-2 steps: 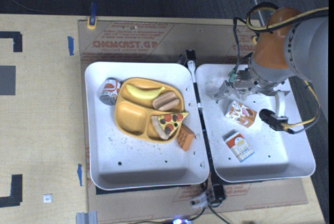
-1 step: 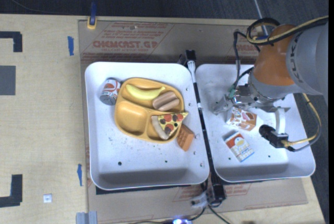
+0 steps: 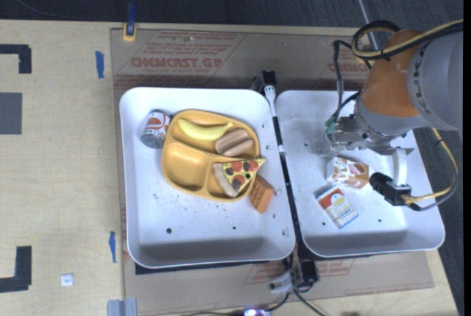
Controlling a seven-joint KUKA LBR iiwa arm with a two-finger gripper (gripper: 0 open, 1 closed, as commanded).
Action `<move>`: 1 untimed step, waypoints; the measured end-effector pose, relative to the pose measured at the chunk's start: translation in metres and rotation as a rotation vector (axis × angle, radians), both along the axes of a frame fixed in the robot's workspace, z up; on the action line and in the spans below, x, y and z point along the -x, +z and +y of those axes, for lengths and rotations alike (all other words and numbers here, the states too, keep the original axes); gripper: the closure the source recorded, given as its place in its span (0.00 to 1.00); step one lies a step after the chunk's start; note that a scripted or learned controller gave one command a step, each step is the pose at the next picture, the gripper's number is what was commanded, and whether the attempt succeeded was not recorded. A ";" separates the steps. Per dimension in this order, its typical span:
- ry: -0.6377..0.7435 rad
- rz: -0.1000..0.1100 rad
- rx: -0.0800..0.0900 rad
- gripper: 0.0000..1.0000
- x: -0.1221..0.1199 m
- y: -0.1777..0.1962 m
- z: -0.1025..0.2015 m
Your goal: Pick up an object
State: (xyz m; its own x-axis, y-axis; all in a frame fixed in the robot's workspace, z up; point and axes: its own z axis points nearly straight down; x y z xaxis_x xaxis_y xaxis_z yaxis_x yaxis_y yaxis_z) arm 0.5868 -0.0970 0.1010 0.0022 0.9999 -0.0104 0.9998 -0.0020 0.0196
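My gripper (image 3: pixel 344 136) hangs low over the right bin (image 3: pixel 423 233), under the orange-banded wrist. Just in front of it lies a small orange and white carton (image 3: pixel 349 173), close to or touching the gripper's lower end. A second small carton (image 3: pixel 338 206), white with blue and orange print, lies flat a little nearer the front. In the left bin (image 3: pixel 147 233) a yellow divided plate (image 3: pixel 184 163) holds a banana (image 3: pixel 193 130), a hot dog (image 3: pixel 234 141) and a pizza slice (image 3: pixel 237 174).
A crushed drink can (image 3: pixel 154 128) lies at the plate's left side. An orange-brown packet (image 3: pixel 260 195) leans against the plate's front right. A black cable plug (image 3: pixel 390 189) hangs over the right bin near the cartons. The bins' shared wall (image 3: pixel 283 174) runs between them.
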 end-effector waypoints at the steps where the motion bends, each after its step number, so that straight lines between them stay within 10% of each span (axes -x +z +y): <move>1: 0.000 0.000 0.000 0.00 0.000 0.000 0.000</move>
